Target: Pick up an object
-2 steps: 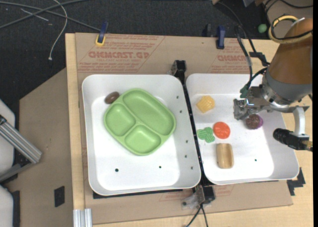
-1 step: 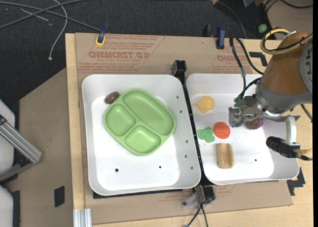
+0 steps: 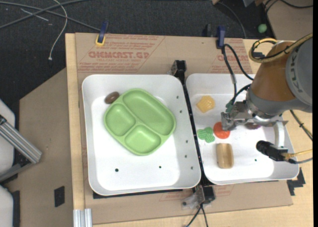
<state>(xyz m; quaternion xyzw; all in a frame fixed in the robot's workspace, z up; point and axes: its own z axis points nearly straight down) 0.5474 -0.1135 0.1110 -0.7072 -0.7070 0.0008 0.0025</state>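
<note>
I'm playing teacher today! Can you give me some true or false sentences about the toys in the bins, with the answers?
1. The green tray lies in the left bin. True.
2. The brown toy sits inside the tray. False: it lies in the bin beside the tray's upper left edge.
3. The gripper is over the right bin, close to the red toy. True.
4. The yellow toy lies in the left bin. False: it is in the right bin.
5. The tan toy lies in the right bin, nearer the camera than the red toy. True.
</note>
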